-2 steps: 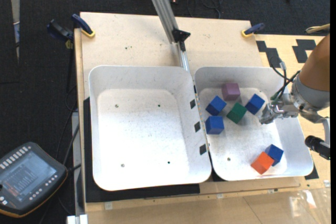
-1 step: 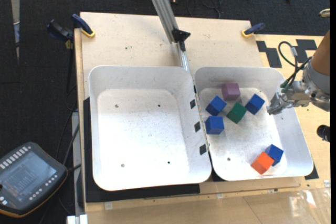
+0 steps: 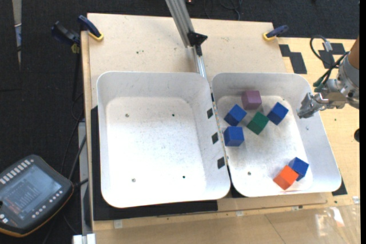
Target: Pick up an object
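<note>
Gripper [image 3: 306,108] at right bin's [image 3: 320,140] right rim, nothing between fingers; clench state unreadable. Cubes in right bin: blue [image 3: 233,136], [image 3: 235,115], [image 3: 277,112], [image 3: 298,168]; green [image 3: 258,122], purple [image 3: 251,99], orange [image 3: 285,178]. Best target probably nearest blue cube: centre over it, descend straight, avoid green neighbour.

I see the bench [image 3: 171,37] — a pale board — carrying two white bins side by side: the left bin [image 3: 108,140] and the right bin [image 3: 320,140], rims touching.

Four blue cubes [image 3: 235,115], one purple cube [image 3: 251,99], one green cube [image 3: 258,122], one orange cube [image 3: 285,177]
</note>
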Robot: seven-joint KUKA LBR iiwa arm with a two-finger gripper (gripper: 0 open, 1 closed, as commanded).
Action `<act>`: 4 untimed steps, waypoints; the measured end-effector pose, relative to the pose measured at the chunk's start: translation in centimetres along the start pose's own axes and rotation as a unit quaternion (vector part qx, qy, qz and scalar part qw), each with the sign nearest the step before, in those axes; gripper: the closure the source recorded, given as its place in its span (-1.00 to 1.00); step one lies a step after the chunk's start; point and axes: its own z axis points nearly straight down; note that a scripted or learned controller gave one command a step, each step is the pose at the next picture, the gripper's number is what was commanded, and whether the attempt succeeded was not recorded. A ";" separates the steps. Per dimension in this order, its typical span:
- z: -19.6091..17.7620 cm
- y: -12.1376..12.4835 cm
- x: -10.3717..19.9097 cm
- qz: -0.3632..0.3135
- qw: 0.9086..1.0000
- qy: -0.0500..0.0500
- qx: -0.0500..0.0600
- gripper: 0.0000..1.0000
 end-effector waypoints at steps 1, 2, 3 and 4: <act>0.9 -0.2 4.6 -0.002 1.000 0.002 0.003 1.00; 0.6 0.4 10.8 -0.003 1.000 0.003 0.003 1.00; 1.8 0.8 16.1 -0.003 1.000 0.002 0.004 1.00; 1.0 1.0 22.3 -0.003 1.000 0.003 0.003 1.00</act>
